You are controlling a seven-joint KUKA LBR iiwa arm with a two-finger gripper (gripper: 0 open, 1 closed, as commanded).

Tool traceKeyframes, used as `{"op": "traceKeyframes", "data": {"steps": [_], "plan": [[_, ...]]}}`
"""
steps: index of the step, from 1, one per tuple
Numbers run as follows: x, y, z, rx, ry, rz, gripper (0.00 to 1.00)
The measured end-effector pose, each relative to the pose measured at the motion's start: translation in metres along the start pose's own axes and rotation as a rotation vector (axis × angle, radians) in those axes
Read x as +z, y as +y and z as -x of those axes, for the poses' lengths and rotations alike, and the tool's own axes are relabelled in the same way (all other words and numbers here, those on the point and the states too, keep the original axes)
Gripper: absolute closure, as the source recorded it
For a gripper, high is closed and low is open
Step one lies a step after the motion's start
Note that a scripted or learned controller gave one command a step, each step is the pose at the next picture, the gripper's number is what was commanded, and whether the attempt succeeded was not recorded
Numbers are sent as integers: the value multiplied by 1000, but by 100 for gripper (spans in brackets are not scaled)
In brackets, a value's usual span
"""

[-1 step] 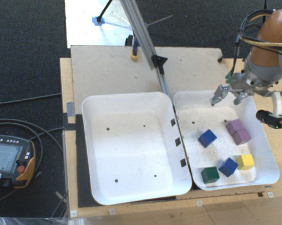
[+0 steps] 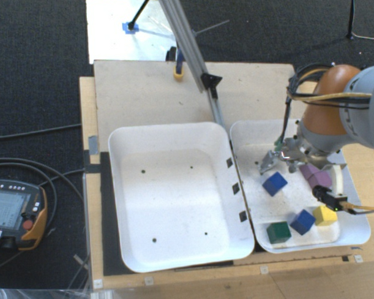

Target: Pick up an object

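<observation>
Here, the tabletop (image 2: 142,92) carries two white bins side by side: the left bin (image 2: 176,195), and the right bin (image 2: 355,232) under the grey arm (image 2: 351,109). The tool (image 2: 274,163) hangs low over the right bin just above a blue cube (image 2: 274,184); its fingers' spread cannot be told. Near the front wall lie a second blue cube (image 2: 303,221), green cube (image 2: 279,232) and yellow cube (image 2: 325,215), with a purple block (image 2: 316,175) beside the wrist.

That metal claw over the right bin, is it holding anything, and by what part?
Nothing is held. The gripper hangs open just above the blue cube, with nothing between its fingers.
</observation>
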State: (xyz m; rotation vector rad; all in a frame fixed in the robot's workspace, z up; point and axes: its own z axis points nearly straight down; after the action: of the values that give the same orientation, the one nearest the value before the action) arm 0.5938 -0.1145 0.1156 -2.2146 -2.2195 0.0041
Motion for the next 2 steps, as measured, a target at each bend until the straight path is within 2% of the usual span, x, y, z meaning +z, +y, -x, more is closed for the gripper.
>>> {"op": "traceKeyframes", "data": {"steps": [1, 2], "plan": [[26, -19, -20, -2, -1, 4, 0], [13, -16, -19, -1, -2, 11, 100]]}}
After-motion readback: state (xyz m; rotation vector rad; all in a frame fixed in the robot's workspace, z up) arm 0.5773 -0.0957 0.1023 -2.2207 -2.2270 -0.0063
